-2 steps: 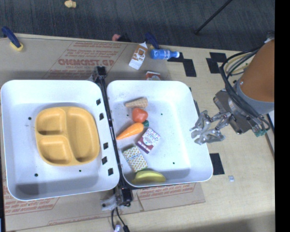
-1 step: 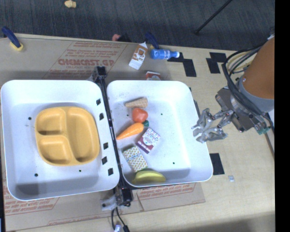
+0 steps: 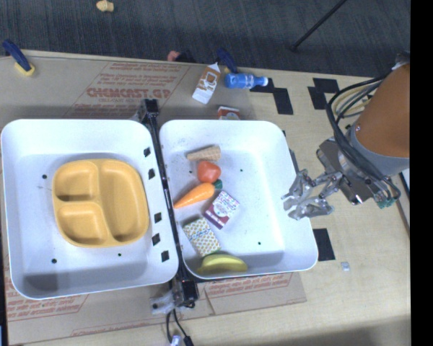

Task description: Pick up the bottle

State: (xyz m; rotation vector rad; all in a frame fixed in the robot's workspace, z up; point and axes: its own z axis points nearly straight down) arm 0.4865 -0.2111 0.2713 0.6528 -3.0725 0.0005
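Camera view: two white bins are seen side by side on the surface (image 3: 361, 294). The left bin (image 3: 29, 143) holds a yellow tray (image 3: 99, 201) with three compartments. In the right bin (image 3: 270, 215) are laid a wafer (image 3: 204, 153), a tomato (image 3: 208, 171), a carrot (image 3: 195, 195), a small red carton (image 3: 222, 209), a checked packet (image 3: 202, 236) and a banana (image 3: 221, 264) near the front wall. The bottle (image 3: 243, 81), blue with a clear neck, is seen lying on its side on the surface behind the right bin, outside both bins, with a small carton (image 3: 206, 83) just beside it to the left. The arm (image 3: 386, 121) is seen at the right, and the gripper (image 3: 297, 198) is placed just past the right bin's right rim, well apart from the bottle. The fingers (image 3: 301, 184) are spread open and nothing is seen between them. A blue clamp (image 3: 19, 58) is fixed at the far left corner of the surface
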